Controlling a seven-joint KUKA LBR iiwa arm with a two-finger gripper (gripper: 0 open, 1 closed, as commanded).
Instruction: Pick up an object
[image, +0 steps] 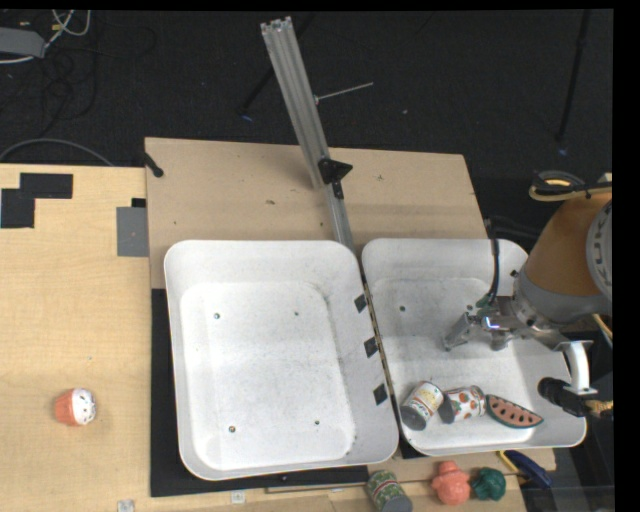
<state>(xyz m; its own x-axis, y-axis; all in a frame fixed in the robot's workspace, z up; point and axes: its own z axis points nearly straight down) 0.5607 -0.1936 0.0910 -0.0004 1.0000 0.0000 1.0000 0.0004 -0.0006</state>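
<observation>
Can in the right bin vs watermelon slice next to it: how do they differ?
The can is a rounded cylinder lying on its side; the watermelon slice is a flat wedge. The can is pale with a yellowish band; the slice is red with dark seeds. The can lies nearer the divider between the bins, the slice toward the outer wall. Both lie along the near edge of the right bin, a spotted toy between them.

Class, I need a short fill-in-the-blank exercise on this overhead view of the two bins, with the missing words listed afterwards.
1. The can, the spotted cup and the watermelon slice lie in the ____ bin.
2. The gripper hovers over the ____ bin.
3. The small orange-and-white ball lies to the ____ of both bins.
4. The watermelon slice lies to the ____ of the can.

Missing words: right; right; left; right
</observation>
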